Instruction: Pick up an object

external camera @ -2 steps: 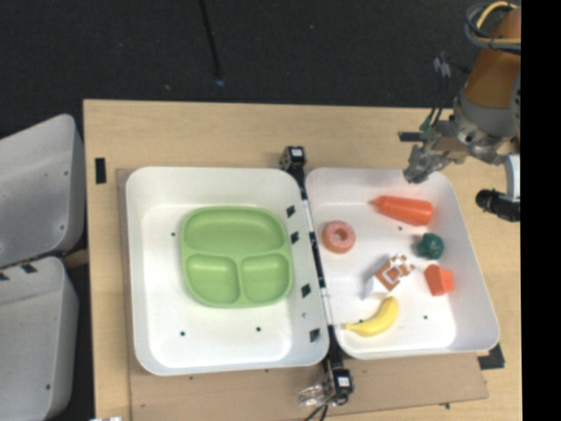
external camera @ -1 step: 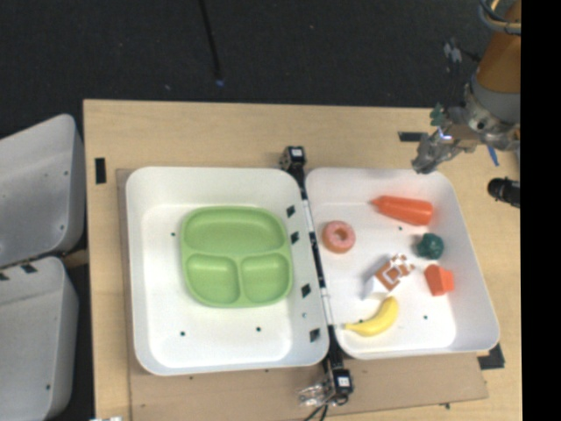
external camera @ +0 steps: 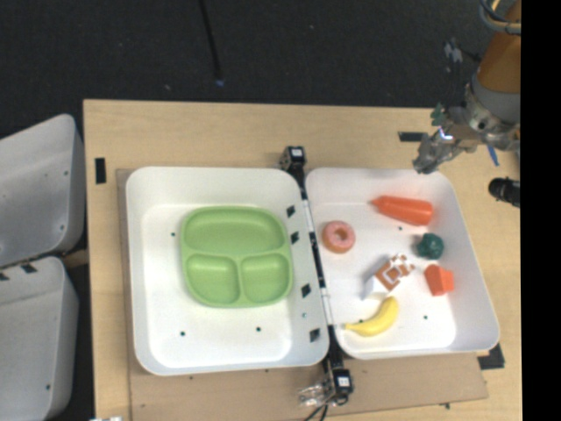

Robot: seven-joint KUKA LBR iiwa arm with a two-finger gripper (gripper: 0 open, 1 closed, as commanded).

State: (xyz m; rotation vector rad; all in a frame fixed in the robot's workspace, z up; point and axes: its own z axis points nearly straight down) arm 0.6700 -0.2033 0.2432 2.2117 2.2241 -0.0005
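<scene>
Two white bins were seen side by side on the wooden bench, joined along a central seam. Nearest the camera, in the right bin, a yellow banana was laid close to the front wall, curved upward at its right end. Just behind it, a small red-and-white block-like item was found, its exact nature not resolvable, and to its right an orange-red block was placed near the right wall. A dark green rounded object was located just behind that block, close to it but whether touching could not be told. A pink ring doughnut was positioned near the bin's left wall, well apart from the green piece. Farthest back in this bin, an orange carrot was laid roughly level, pointed end to the left. In the left bin, a green divided plate was set roughly in the middle, compartments unloaded. Beyond the right bin's back right corner, the gripper was held above the bench, outside the bin, well apart from every object; nothing was seen between the fingers, and whether the jaws were spread or closed could not be told at this resolution. The orange band of the arm was visible further back.
</scene>
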